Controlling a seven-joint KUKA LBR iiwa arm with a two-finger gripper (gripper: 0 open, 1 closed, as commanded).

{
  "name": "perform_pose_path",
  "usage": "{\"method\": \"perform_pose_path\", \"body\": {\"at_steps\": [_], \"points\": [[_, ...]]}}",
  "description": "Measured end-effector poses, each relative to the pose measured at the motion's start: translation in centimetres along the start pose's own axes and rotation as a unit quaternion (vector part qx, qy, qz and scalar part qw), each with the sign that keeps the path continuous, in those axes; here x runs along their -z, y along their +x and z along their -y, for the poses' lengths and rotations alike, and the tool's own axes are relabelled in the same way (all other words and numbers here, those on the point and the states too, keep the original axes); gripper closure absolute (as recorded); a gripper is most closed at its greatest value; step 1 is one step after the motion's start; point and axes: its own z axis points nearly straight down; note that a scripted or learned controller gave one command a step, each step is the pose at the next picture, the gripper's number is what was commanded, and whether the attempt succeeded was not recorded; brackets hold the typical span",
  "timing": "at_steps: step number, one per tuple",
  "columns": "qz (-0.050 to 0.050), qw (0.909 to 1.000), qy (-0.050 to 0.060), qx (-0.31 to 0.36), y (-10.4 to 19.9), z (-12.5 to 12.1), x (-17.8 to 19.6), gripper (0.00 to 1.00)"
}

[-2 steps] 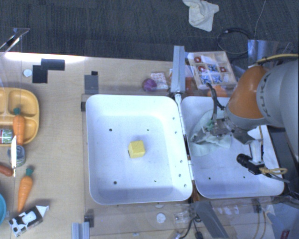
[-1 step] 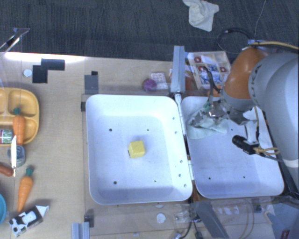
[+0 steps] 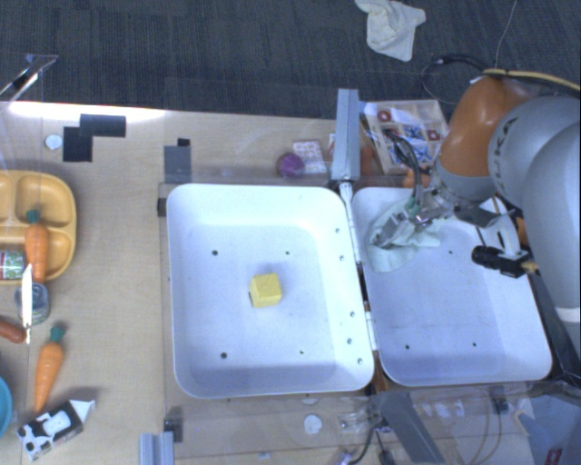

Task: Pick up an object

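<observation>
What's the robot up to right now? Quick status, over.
Gripper low in right bin, at a pale cloth. Grasp unconfirmed. Yellow block alone in left bin, untouched. Nothing blocking.

A dark grey carpet (image 3: pixel 227 45) is covering the floor behind the light wooden bench (image 3: pixel 118 300). A crumpled white cloth (image 3: pixel 392 27) is lying on this carpet, and bright light is falling along the bench's far edge.

No text, label or number is legible on anything here.
</observation>
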Motion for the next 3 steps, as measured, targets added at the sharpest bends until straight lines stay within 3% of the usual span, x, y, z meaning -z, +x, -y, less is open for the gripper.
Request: {"method": "perform_pose_path", "body": {"at_steps": [1,2,3], "points": [[0.008,0.9999,-0.007,0.003,-0.2,-0.3,1.4,1.0],[0.009,0.9983,-0.014,0.056,5.5,-2.9,10.6,1.0],[0.013,0.9734,-0.012,0.228,2.0,-1.2,15.5,1.0]]}}
